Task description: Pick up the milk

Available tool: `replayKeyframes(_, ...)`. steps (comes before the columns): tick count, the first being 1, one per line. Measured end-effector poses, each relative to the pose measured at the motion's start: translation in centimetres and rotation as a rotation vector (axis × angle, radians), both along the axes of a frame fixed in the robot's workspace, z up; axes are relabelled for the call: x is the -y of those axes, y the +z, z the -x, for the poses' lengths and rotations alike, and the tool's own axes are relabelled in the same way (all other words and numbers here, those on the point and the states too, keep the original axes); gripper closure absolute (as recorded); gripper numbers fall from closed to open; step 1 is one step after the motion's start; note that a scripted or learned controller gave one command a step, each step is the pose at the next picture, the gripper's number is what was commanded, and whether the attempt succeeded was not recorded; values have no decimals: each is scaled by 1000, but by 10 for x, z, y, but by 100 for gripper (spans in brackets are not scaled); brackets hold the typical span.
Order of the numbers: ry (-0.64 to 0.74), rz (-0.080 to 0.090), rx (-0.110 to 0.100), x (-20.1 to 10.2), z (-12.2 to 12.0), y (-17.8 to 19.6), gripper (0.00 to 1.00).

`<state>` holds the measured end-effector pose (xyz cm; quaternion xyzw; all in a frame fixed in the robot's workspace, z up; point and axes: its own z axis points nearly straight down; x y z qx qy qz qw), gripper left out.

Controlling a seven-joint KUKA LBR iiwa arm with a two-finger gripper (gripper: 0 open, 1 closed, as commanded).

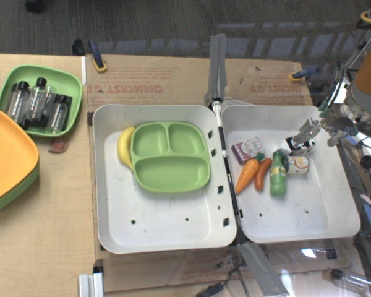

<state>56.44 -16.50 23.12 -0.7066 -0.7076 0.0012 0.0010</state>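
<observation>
Bins [111, 228]: white. Divided plate [170, 156]: light green. Banana [123, 147]: yellow. Carrots [247, 174]: orange, green tops. Bottle [277, 177]: green. Small packet [247, 148]: purple and white. Milk [298, 164]: white, red-yellow markings. Left tray [68, 91]: green. Stacked plates [9, 163]: orange.

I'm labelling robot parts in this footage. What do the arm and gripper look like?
The arm at the picture's right edge is grey with an orange band. Its wrist carries pale metallic brackets with a small green mark. The gripper is silver-grey metal with dark, blackish tips. I can't make out cables clearly.
</observation>
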Motion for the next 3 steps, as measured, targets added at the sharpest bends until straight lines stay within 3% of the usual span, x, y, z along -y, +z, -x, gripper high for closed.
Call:
replayKeyframes(1,1,1,-2,1,0,8,100)
replayKeyframes(2,164,1,2,-18,-95,4,100)
replayKeyframes(3,367,0,2,-15,-40,-24,100)
